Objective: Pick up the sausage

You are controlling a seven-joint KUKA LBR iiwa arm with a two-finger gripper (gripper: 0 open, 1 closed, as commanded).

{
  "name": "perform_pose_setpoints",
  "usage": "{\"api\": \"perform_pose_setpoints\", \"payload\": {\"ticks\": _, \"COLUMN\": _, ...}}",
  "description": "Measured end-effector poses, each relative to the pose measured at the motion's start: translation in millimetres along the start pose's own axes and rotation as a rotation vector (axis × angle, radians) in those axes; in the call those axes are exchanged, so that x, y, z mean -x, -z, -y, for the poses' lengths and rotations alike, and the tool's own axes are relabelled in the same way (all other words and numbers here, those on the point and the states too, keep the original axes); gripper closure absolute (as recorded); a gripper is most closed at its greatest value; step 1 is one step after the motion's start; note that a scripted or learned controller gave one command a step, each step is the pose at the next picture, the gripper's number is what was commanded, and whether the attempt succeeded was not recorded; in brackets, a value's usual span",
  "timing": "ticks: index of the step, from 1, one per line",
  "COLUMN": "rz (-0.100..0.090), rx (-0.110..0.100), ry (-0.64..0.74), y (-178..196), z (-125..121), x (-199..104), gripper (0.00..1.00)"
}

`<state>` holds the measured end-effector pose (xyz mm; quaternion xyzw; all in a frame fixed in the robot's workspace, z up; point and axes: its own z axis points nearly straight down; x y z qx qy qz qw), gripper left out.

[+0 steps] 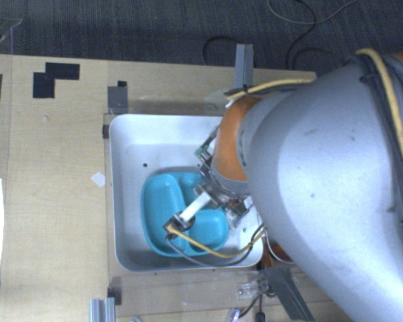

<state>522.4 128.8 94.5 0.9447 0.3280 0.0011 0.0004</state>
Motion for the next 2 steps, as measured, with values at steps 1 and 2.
{"api": "perform_pose_setpoints", "payload": {"ticks": 1, "rz": 0.004, "rx": -0.001, "ry": -0.055, "y": 107.6, "z": 30.6, "x": -18.1, "gripper": 0.0}}
{"api": "perform_pose_setpoints", "payload": {"ticks": 2, "rz": -0.012, "rx": -0.002, "ry": 0.003, "y": 8.0, "z": 29.7, "x": 11.8, "gripper": 0.0}}
